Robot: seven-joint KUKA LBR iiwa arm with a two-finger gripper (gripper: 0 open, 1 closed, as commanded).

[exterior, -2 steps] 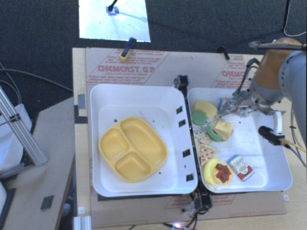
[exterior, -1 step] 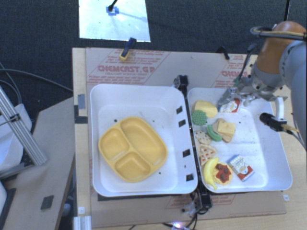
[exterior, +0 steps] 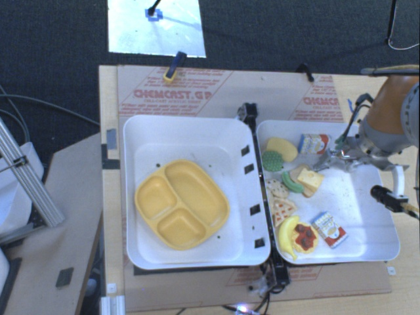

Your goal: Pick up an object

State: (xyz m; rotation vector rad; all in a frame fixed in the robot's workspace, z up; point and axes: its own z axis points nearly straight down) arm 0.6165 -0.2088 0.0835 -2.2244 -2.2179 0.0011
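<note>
The right bin [exterior: 367, 202] holds several toy foods. My gripper [exterior: 330, 159] hangs over the bin's upper middle, reaching in from the right on the grey arm with its orange band [exterior: 392, 100]. It sits just right of a white, blue and red carton [exterior: 312, 143] and just above a yellow cheese wedge [exterior: 310, 179]. I see nothing held in it. Along the bin's left side lie a yellow lemon [exterior: 281, 147], a green round piece [exterior: 273, 160], a green pod [exterior: 291, 182], a waffle [exterior: 282, 209], a banana [exterior: 287, 236] and a red-topped piece [exterior: 304, 236]. A small red and white packet [exterior: 329, 229] lies lower down.
The left bin [exterior: 197, 126] holds a yellow divided plate [exterior: 182, 203]. A black clip-lined wall [exterior: 254, 176] separates the two bins. A black part on the arm [exterior: 388, 199] juts over the right bin's right side. Bare bin floor shows at the lower right [exterior: 364, 231].
</note>
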